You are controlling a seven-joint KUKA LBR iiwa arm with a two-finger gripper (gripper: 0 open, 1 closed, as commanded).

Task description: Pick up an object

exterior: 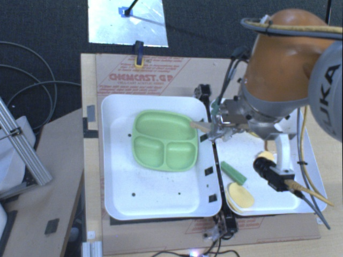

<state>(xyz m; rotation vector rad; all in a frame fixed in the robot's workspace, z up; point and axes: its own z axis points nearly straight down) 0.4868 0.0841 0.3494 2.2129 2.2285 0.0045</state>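
The arm (292, 63), grey with its orange band, is seen filling the upper right, reaching in from three o'clock toward the centre of the bench. Below it, a cardboard sheet (144, 74) with red lettering is spread under both bins.

The left bin (115, 197) is seen as a shallow white tray, and at its centre a green divided plate (163, 141) is laid flat, three compartments facing up. The right bin (268, 205) is largely covered by the arm; its near edge is visible at five o'clock.

The gripper (217, 127) is placed right over the seam where the two bins meet, at three o'clock of the green plate and just beside its rim. Whether it is open or closed cannot be told from here, as the tip is lost in cables and brackets. A pale stick-like piece (199, 125) is seen jutting toward the plate from that spot.

In the right bin, a small green block (233, 173) is lying tilted at five o'clock of the gripper, and a yellow rounded object (241, 197) is resting just below it, near the bin's front wall.

At twelve o'clock, a shiny metal sheet (128, 15) is lying beyond the cardboard.
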